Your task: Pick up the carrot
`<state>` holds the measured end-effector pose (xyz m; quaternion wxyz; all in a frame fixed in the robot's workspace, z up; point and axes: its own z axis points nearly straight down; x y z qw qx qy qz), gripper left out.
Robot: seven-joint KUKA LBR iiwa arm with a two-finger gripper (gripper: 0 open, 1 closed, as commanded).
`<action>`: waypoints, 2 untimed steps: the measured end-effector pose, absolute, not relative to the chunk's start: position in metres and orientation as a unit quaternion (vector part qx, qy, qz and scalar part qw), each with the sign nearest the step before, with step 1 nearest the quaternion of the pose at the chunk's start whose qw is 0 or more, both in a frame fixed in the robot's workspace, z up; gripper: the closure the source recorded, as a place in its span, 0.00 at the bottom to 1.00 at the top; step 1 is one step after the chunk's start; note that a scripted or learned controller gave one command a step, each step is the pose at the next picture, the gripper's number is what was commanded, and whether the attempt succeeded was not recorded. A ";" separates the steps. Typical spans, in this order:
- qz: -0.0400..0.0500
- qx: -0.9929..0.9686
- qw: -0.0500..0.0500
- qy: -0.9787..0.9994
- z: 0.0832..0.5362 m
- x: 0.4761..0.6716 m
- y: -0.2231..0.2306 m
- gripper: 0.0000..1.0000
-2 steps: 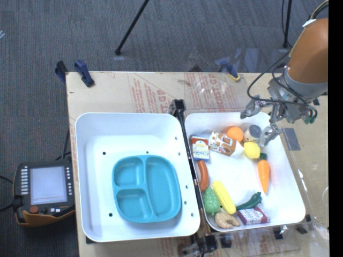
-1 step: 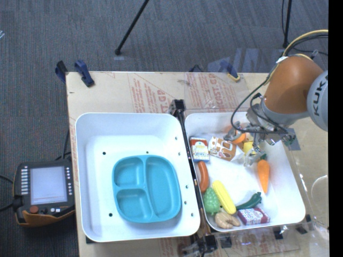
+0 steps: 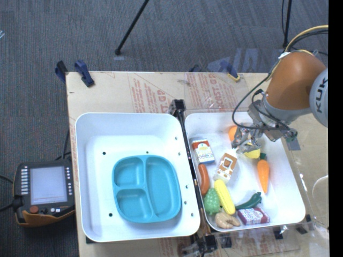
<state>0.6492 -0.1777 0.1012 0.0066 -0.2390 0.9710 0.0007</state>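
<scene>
The carrot (image 3: pixel 263 175) is orange with a green top and lies lengthwise near the right wall of the right bin (image 3: pixel 298 197), its tip pointing toward the front. My gripper (image 3: pixel 247 140) hangs over the back of that bin, up and to the left of the carrot's green end and apart from it. A small yellow piece (image 3: pixel 253 154) lies just under the gripper, between it and the carrot. An orange round piece (image 3: pixel 232 133) sits at the gripper's left side.
The right bin also holds two small cartons (image 3: pixel 202 150) (image 3: pixel 227 166), a sausage (image 3: pixel 204 179), a corn cob (image 3: pixel 224 196), a green bumpy piece (image 3: pixel 212 201), a dark green vegetable (image 3: pixel 249 201) and a red-white box (image 3: pixel 253 215). The left bin (image 3: pixel 91 143) holds a blue divided plate (image 3: pixel 146 188).
</scene>
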 end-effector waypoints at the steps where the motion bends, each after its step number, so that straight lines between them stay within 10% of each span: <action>1: 0.001 -0.408 0.002 0.913 0.088 0.600 -0.154 1.00; 2: 0.001 -0.540 0.001 0.841 0.087 0.554 -0.132 1.00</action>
